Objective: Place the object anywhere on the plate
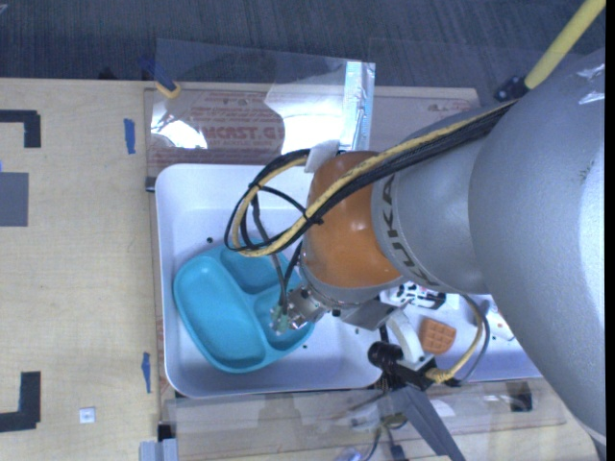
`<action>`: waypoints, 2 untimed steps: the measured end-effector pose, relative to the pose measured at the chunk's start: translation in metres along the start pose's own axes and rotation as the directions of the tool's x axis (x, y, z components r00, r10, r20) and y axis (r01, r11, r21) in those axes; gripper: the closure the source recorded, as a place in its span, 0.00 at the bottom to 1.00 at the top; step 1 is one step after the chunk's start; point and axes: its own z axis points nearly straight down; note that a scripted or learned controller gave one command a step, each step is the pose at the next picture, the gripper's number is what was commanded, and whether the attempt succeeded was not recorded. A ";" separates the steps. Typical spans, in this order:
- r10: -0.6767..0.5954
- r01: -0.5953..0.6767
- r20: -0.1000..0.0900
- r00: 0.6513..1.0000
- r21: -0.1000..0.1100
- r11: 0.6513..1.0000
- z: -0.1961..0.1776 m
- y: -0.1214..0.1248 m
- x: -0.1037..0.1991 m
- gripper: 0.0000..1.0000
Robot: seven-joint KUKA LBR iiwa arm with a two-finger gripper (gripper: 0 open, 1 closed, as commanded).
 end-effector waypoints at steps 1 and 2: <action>0.019 -0.019 0.006 1.000 -0.013 1.000 -0.041 -0.043 -0.080 1.00; -0.039 0.039 0.002 0.999 -0.011 0.999 -0.029 0.055 -0.038 1.00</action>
